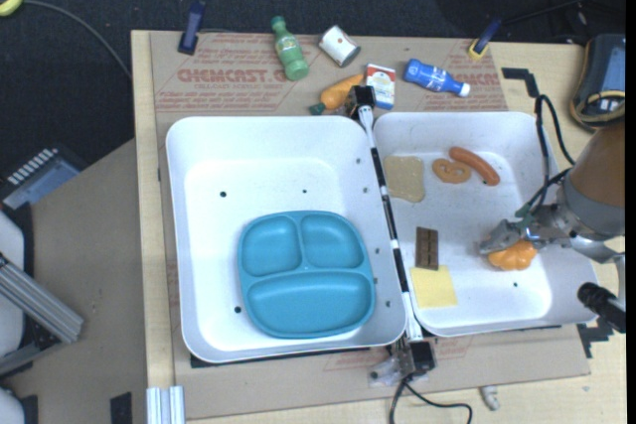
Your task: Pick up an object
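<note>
Judging by your frame, the hand (pixel 504 240) was down in the right bin (pixel 467 129), touching the orange object (pixel 513 257) on the bin floor; grip state unreadable, lift not done.

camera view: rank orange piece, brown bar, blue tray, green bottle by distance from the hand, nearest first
1. orange piece: right bin, right beside the hand.
2. brown bar: same bin, toward the divider.
3. blue tray: left bin.
4. green bottle: on the bench beyond the bins, farthest.
</note>
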Available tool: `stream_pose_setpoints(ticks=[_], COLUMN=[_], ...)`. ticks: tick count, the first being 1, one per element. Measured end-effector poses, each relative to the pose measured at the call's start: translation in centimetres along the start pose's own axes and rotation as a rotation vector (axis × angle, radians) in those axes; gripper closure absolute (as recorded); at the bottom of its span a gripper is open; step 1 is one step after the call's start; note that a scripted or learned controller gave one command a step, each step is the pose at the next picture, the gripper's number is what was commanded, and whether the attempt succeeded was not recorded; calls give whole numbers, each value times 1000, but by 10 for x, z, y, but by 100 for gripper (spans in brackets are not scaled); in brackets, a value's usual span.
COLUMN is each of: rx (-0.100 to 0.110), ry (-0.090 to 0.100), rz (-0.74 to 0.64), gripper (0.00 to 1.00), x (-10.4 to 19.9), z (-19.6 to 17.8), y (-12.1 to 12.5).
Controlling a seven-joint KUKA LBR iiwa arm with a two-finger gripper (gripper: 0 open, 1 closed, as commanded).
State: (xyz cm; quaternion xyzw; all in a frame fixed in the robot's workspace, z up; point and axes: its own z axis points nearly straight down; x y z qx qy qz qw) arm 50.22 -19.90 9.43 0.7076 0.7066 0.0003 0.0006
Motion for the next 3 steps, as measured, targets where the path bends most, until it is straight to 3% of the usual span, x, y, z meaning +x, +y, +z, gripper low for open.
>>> stream_pose_setpoints(ticks=[1, 2, 3], rx=[0, 0, 2], ry=[2, 2, 1], rz=[-3, -3, -3], gripper=[100, 100, 100], x=[88, 168, 198], z=[9, -110, -145], y=[4, -22, -23])
